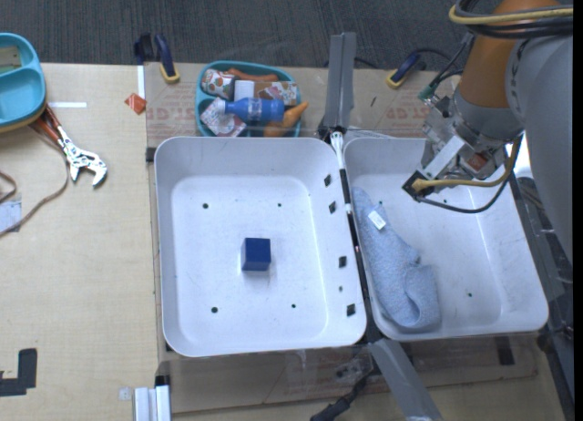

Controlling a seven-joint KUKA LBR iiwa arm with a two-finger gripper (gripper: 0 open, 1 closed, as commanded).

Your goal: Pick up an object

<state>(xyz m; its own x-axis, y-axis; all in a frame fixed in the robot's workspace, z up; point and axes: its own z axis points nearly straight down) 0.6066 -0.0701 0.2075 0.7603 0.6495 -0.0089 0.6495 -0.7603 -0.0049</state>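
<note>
Entry, pick attempt. My gripper (pixel 446 162) hung over the far part of the right-hand shallow white bin (pixel 510 314), close to its far wall. Jaw state: I could not tell from this angle whether they were released or clenched. Both candidate objects lay on bin floors, so I judged that I carried neither.

Candidates:
- The pale blue-grey terry cloth (pixel 396 269) lay along the left side of the right-hand bin. It ran from mid-bin to the near left corner, with a white tag (pixel 376 220) at its far end and a bunched fold at its near end.
- The small dark blue cube (pixel 257 253) sat in the left-hand white bin (pixel 164 228), about mid-floor and well apart from every wall.

Judgement: the task was barely begun and the step in hand was choosing a target and descending on it. The cloth was the nearer choice.

To do it well, I reckoned I should:
- spread the jaws before going down;
- aim at the raised fold at the near end, not the flat stretch by the tag;
- stay off the bin's left wall, which the cloth hugged;
- close across the ridge of fabric and lift straight up, expecting it to sag and trail.

The cube was the stiffer target with bare floor all round. It meant crossing between the bins and squaring the jaws to its faces.
</note>
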